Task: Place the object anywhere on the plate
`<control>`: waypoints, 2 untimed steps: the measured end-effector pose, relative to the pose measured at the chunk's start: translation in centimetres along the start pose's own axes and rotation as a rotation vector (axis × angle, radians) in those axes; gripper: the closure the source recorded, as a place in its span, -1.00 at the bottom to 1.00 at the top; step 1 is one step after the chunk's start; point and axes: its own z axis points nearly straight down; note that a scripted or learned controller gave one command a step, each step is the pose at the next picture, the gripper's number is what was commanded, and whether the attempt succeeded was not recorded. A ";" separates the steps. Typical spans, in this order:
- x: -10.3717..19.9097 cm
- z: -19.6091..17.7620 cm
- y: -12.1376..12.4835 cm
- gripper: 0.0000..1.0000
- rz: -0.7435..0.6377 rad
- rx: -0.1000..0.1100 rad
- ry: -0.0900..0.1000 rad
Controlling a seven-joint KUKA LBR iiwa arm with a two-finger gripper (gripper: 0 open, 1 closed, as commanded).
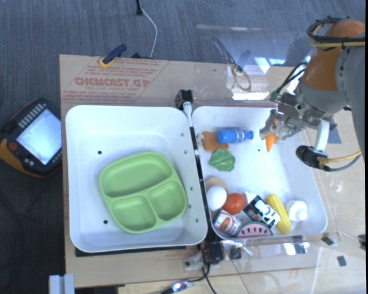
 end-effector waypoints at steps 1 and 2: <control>5.1 0.1 -5.2 1.00 0.016 0.001 0.003; 8.3 -1.6 -10.9 1.00 0.465 0.006 0.002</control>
